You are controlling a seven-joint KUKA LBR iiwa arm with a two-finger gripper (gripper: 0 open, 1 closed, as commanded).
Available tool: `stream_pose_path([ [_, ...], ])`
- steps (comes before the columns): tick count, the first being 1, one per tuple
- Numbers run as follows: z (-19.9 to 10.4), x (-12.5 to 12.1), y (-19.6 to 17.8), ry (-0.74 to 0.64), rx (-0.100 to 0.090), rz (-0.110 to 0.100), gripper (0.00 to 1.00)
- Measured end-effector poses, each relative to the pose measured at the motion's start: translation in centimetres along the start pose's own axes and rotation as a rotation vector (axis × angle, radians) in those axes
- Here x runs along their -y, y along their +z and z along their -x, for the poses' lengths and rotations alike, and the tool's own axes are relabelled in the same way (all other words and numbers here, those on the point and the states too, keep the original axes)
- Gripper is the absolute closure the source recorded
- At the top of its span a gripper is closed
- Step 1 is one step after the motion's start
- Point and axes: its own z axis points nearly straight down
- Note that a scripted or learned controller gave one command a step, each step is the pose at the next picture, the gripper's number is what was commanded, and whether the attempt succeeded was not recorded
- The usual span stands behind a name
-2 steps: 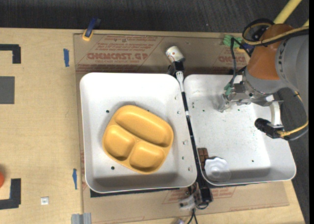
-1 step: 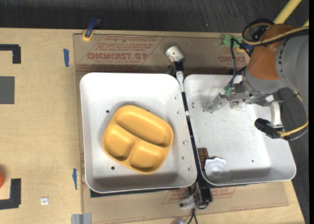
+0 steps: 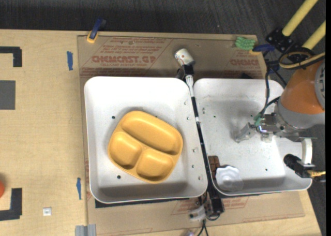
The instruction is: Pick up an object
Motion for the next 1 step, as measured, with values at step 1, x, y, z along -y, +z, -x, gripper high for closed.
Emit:
stream_pose_path([
  [1, -2.76, -2.24, 0.44, -0.147, 0.002, 0.005, 0.00],
])
